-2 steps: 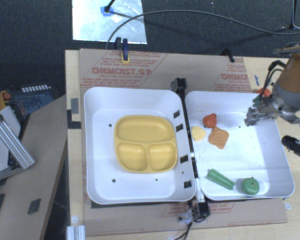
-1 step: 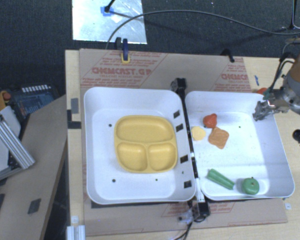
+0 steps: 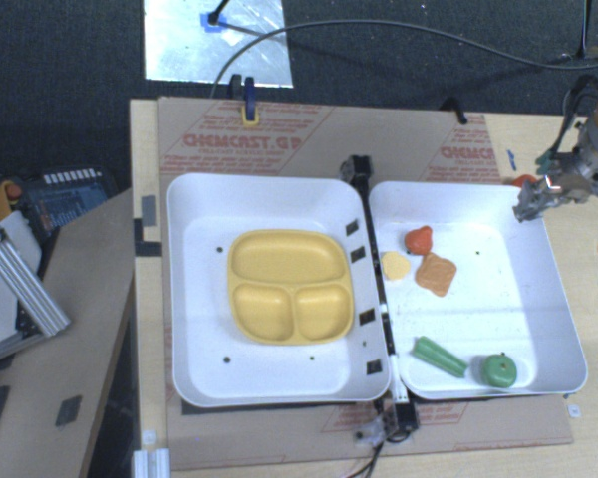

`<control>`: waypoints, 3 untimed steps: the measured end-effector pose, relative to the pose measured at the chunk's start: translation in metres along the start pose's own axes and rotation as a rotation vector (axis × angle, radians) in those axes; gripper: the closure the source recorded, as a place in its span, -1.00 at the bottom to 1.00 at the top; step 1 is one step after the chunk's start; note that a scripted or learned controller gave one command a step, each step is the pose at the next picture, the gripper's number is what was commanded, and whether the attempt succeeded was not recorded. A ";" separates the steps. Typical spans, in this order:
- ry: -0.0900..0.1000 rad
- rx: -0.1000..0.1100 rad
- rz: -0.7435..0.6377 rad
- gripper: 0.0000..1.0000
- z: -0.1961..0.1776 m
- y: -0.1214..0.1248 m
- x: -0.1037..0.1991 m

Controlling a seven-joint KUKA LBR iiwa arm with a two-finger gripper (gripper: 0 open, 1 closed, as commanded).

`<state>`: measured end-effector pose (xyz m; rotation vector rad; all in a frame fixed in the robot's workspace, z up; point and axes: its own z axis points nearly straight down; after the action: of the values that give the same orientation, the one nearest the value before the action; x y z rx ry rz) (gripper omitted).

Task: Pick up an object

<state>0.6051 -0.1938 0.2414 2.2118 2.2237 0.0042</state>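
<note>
Camera view: green stick lies slanting down-right (right bin); gripper, grip unreadable, hovers above rim.

Robotics lab: cardboard-topped bench, twin white bins, loose cables, aluminium extrusion, electronics box.

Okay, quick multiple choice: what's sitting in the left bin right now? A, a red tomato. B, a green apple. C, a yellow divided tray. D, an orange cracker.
C: the yellow divided tray lies in the left bin, while the small food pieces all lie in the right bin.
</note>
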 end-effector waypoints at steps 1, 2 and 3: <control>0.003 0.004 -0.003 1.00 -0.007 -0.016 0.045; 0.002 0.004 -0.002 1.00 -0.009 -0.028 0.087; 0.003 0.006 -0.004 1.00 0.005 -0.040 0.144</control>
<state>0.5648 -0.0502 0.2363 2.2122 2.2324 0.0016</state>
